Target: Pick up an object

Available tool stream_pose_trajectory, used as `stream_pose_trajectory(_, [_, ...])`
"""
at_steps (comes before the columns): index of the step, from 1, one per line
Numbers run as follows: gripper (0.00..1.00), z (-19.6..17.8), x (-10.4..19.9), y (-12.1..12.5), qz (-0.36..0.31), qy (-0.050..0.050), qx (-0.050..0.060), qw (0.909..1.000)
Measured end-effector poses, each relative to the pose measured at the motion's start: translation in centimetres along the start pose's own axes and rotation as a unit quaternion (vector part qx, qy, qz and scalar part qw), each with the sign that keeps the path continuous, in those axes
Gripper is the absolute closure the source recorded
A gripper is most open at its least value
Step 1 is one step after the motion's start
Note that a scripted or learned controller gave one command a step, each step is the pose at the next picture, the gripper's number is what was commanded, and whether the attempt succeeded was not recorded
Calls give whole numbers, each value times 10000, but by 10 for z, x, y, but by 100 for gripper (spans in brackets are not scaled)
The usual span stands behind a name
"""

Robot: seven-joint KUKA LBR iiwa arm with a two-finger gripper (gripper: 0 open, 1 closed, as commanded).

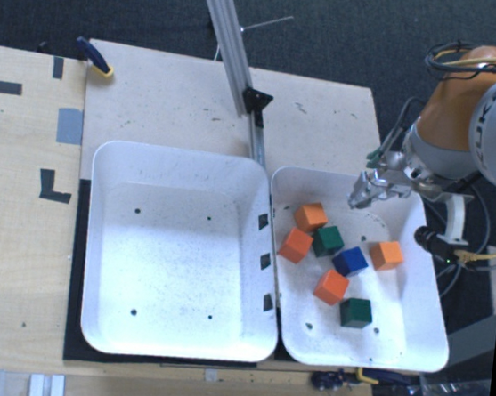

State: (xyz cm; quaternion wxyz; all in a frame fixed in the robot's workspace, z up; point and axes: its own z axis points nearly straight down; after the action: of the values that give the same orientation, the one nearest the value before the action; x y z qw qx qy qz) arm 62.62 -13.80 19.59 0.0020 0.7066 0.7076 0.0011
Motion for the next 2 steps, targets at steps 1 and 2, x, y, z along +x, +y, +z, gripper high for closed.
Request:
stream_pose_trajectory(1, [100,-43,0,1,-4,3,4,10000])
stream_pose_trajectory(2, [100,-37,64,1,-30,16,31,10000])
